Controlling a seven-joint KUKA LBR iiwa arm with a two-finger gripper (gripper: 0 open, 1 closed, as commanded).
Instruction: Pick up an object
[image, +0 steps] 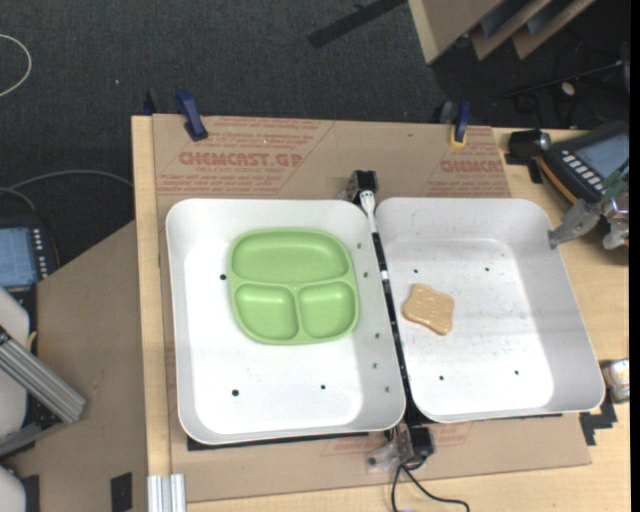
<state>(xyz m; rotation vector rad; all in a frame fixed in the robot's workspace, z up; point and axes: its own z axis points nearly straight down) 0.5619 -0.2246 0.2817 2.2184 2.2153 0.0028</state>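
Toast-like tan piece (428, 308) lies flat in the right bin (520, 380), well down-left of the end effector (585, 222), which hangs over that bin's far right rim; its grip state I cannot tell. Green divided tray (294, 285) sits further left.

We've got one fixed cam above the bench (300, 150), looking down at a slant w/ both white bins (200, 400) side by side mid-frame, far enough back to catch floor around the bench too.
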